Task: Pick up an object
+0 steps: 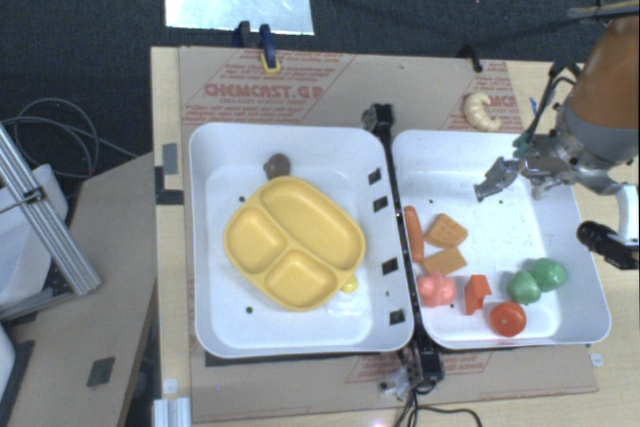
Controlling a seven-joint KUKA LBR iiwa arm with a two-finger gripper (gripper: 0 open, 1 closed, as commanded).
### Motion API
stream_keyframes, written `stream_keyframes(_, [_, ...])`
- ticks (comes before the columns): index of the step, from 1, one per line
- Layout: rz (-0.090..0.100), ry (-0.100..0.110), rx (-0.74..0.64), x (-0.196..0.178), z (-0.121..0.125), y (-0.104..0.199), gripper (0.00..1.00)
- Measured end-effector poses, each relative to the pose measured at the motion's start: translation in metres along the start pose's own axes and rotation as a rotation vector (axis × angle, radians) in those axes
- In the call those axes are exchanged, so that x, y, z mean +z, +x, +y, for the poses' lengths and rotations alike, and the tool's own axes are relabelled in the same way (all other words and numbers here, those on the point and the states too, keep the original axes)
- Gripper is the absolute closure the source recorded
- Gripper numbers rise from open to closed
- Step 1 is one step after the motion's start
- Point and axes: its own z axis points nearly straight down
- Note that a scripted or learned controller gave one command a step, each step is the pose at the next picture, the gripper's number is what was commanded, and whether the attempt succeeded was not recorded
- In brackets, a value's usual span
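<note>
You had the gripper hovering over the right bin, jaw state unclear, toy carrot, waffles, tomato below it.

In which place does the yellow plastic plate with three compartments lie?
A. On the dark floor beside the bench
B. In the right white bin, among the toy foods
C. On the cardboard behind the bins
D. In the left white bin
D: the yellow plastic plate with three compartments rests inside the left white bin, while the toy foods such as the orange carrot lie in the right white bin.
</note>
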Motion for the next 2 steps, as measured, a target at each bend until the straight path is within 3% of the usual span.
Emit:
stream_keyframes(1, [0.001, 0.006, 0.002, 0.0819, 0.0129, -0.0017, 0.00])
stream_keyframes(2, [0.000, 0.000, 0.002, 0.0773, 0.0137, -0.0022, 0.00])
